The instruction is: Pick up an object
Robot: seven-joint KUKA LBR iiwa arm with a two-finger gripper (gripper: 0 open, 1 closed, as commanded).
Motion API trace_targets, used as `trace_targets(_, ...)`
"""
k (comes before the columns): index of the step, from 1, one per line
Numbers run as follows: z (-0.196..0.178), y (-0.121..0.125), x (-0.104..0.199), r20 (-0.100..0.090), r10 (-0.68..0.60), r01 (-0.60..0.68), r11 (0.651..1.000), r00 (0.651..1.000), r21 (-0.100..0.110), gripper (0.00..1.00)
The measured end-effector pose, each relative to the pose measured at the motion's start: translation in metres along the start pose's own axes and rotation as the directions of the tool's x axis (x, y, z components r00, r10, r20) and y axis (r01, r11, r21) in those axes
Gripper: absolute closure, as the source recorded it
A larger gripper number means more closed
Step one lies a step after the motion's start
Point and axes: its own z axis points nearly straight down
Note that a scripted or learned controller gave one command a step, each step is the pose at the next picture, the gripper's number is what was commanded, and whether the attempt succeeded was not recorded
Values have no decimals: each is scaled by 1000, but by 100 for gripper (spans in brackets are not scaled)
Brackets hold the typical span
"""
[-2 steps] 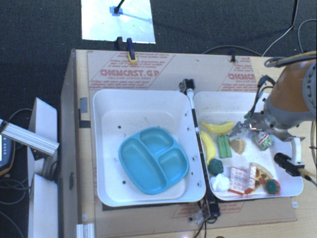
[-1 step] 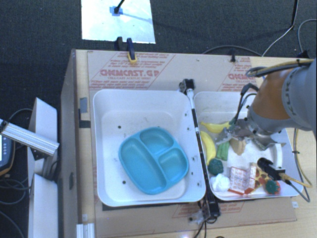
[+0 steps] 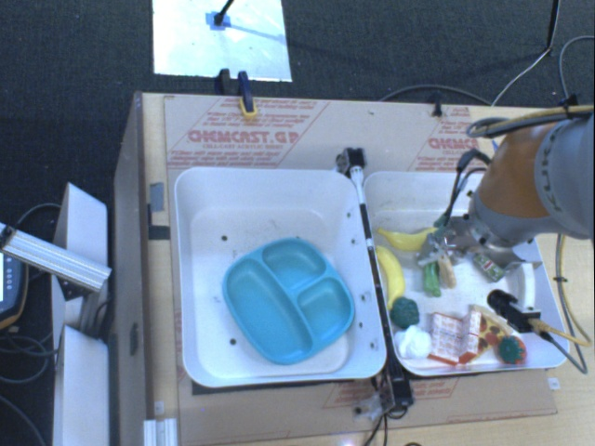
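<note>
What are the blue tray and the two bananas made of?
The blue divided tray looks like moulded plastic: one even colour, smooth rounded compartments, a soft sheen. The two bananas are probably plastic toy food, being evenly yellow and smooth, though real fruit can't be ruled out from here.

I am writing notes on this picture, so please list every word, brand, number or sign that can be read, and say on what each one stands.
"CHEMCAST GP": red print on the brown protective sheet under the bins, left part, readable.
The same red logo on the sheet's right part, behind the arm: partly hidden, not readable in full.
Small red lines around both logos: too small to read.
Red and white packet in the right bin: print blurred.
</note>
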Motion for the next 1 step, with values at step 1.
trace_targets(1,-84,-27,68,-2,0,0,1000,1000,5,100)
